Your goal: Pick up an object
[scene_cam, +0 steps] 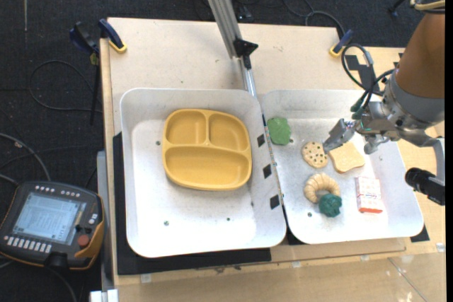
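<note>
Claw (354,138) spread wide above toast (347,158), holding nothing; off-centre descent risks nudging toast into cookie (314,153), missed grasp.

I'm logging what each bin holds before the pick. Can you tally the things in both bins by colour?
Green: 2, a light green lump and a dark green piece
Tan or brown: 3, cookie, toast slice, croissant
White and red: 1, small box
Yellow: 1, divided tray
Total: 7

Pale wooden bench (184,53), two shallow white bins (141,223) side by side, seemingly touching, clamps (113,35) at its back corners
</note>
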`<state>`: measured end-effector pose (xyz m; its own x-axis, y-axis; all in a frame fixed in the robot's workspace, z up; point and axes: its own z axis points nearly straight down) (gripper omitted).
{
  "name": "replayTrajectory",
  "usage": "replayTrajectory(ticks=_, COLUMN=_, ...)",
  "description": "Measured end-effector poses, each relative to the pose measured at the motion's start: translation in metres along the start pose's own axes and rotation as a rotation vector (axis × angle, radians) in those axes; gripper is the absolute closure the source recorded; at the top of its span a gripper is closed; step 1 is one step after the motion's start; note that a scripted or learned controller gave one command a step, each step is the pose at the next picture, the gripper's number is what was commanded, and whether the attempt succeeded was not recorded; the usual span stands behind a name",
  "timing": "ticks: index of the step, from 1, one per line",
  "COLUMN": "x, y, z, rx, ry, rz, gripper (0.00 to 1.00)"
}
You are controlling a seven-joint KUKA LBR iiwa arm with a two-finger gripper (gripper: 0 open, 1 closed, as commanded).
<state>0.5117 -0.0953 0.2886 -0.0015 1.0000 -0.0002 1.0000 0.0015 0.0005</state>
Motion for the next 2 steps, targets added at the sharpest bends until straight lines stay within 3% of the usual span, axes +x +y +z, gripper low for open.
replayTrajectory(ticks=1, x=0.0, y=0.0, z=0.0, rx=0.0, ry=0.0, rz=0.001, gripper=0.0)
replayTrajectory(ticks=2, x=0.009, y=0.003, z=0.059, rx=0.007, ry=0.001, rz=0.002, gripper=0.0)
